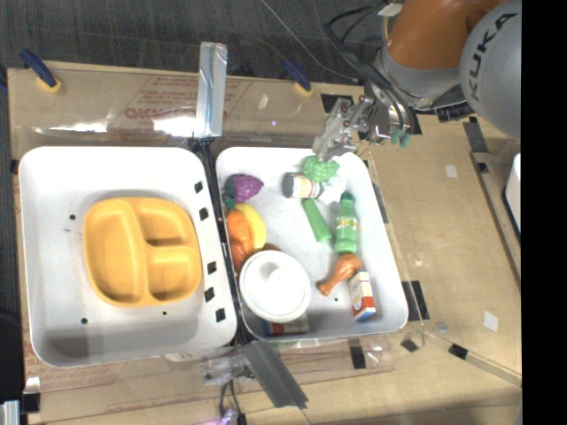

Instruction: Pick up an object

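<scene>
My gripper [330,151] hangs over the far edge of the right bin [386,264], with the arm coming in from the upper right. A green leafy toy [321,168] sits directly under the gripper's tip and meets it in this view. The toy overlaps the top of a small can [299,187]. Whether it is gripped or just lying below cannot be told. Nearby in the same bin lie a green stick [315,220], a green bottle [346,224], a purple grape bunch [244,187] and a drumstick [340,274].
The right bin also holds a white bowl [275,284], an orange-and-yellow fruit toy [244,228] and a small red-and-white carton [361,296]. The left bin [44,237] holds a yellow divided tray [142,249]. A silver taped strip [211,91] stands behind the bins.
</scene>
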`<action>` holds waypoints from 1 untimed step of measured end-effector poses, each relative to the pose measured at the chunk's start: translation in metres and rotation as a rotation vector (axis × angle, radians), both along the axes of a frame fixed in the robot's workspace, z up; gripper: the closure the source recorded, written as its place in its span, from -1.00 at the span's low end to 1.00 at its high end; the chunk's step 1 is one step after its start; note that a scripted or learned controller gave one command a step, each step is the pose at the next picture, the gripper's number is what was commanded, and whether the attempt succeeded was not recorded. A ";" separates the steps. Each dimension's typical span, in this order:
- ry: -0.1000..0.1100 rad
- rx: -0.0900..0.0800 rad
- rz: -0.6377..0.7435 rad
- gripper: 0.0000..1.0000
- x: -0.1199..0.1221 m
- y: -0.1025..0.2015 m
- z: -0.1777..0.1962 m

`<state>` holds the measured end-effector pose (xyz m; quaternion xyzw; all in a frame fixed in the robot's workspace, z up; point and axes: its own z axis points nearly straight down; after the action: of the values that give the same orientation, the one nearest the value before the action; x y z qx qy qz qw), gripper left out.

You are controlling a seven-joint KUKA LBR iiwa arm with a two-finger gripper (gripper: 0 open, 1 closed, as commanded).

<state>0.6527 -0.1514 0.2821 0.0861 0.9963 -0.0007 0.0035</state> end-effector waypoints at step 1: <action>0.006 0.002 0.069 1.00 -0.031 0.030 -0.018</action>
<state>0.6215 -0.1218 0.2636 0.0518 0.9987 0.0000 0.0004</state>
